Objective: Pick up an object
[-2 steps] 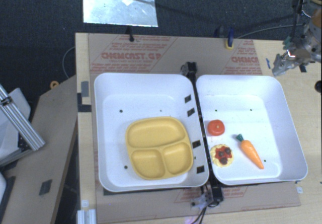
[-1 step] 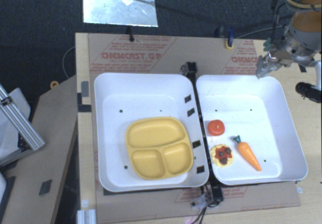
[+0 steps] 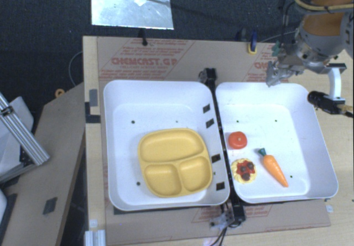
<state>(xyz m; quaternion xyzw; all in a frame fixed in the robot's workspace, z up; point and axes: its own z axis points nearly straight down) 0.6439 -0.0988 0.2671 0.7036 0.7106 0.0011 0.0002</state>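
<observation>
- Orange plastic carrot (image 3: 274,169) in right bin (image 3: 318,129), toward 5 o'clock of its floor. Judged light, rigid, slick; best gripped across mid-body.
- Long axis runs 10 to 4 o'clock; green top at 10, tip at 4.
- Small pizza toy (image 3: 245,170) just beside it at 9 o'clock; red tomato (image 3: 238,140) further, toward 11.
- Yellow divided tray (image 3: 174,162) in left bin (image 3: 119,129).
- Pincer (image 3: 275,76) over far rim of right bin at 12 o'clock, well apart from carrot; opening cannot be made out.
</observation>
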